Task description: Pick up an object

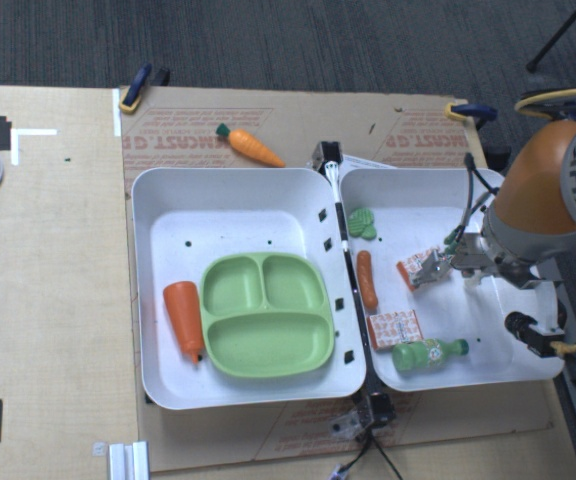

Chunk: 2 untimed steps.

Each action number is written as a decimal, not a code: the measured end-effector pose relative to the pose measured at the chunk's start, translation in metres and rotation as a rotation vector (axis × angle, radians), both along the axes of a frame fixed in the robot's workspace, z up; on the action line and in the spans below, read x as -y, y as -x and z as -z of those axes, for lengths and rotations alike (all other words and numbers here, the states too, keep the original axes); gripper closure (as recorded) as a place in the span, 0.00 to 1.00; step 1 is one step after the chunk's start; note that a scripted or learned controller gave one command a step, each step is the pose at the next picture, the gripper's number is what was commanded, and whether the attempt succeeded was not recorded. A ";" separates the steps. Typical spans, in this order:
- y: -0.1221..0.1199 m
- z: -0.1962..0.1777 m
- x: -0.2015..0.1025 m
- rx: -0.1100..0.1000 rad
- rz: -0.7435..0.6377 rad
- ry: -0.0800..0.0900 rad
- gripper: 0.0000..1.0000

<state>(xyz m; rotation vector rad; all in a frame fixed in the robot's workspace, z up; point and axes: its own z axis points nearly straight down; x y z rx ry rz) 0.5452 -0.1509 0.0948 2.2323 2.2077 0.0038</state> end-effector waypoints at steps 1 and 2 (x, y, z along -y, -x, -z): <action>-0.035 -0.001 -0.053 0.004 -0.108 0.002 0.00; -0.036 -0.011 -0.051 0.005 -0.105 0.004 1.00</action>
